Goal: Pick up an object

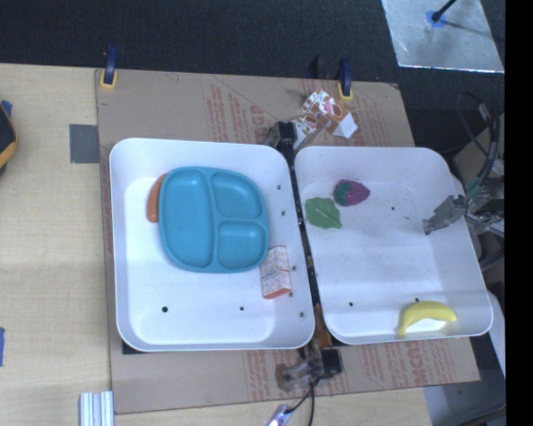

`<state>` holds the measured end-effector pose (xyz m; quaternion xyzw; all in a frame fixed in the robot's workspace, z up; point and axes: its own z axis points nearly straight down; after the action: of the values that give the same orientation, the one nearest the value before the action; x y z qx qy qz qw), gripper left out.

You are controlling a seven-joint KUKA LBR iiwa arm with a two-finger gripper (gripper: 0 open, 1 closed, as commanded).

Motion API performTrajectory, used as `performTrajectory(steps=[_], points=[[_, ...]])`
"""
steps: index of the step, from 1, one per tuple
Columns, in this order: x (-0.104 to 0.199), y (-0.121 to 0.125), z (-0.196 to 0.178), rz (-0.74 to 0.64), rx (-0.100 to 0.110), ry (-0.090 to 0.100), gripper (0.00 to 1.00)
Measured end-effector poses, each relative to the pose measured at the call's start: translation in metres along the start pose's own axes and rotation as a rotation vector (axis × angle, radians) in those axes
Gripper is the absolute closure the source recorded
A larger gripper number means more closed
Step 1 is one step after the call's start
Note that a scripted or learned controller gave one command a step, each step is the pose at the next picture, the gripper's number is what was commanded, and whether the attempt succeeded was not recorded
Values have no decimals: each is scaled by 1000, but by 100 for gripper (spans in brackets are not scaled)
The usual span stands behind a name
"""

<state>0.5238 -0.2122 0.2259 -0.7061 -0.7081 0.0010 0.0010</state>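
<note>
Two shallow white bins sit side by side on a brown cardboard sheet, and we describe them from left to right. We see the left bin (pixel 129 238) holding a smooth blue plastic divided plate (pixel 213 218), with an orange piece (pixel 153 201) peeking out from under its left edge and a small printed packet (pixel 276 272) lying at its lower right corner. We see the right bin (pixel 382 300) holding a flat green leaf-shaped toy (pixel 322 212), a bumpy purple toy (pixel 351 192) just beside it, and a curved yellow banana (pixel 428 318) against the near wall. We judge the purple toy light, rigid and easy to pinch across its rounded sides; the leaf looks thin and harder to grab. At the far right edge, the gripper (pixel 437 218) hangs low over the bin, well apart from every toy, with nothing visible between its fingers; we cannot tell their spacing.
</note>
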Motion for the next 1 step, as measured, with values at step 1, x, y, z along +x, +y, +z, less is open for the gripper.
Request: performTrajectory(steps=[1], points=[[0, 77, -59, -1, -2, 0, 0]])
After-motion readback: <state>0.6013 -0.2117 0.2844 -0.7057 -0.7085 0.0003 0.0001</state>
